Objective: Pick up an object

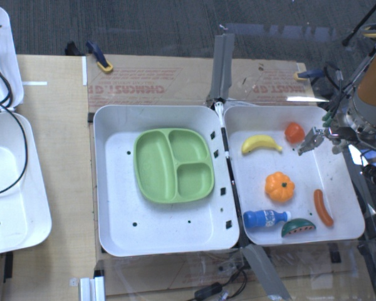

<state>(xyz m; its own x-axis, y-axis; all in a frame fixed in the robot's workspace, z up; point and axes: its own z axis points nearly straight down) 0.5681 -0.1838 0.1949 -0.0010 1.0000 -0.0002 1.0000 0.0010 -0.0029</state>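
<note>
Hovering over the right bin [357, 231] far-right area, gripper [313, 140] with fingers spread, gripping nothing, just right of red tomato [294, 132]; banana [261, 144] left, orange pumpkin [280, 187] nearer.

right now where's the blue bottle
The blue bottle lies on its side near the front edge of the right bin, just left of the watermelon slice and below the small pumpkin.
</note>
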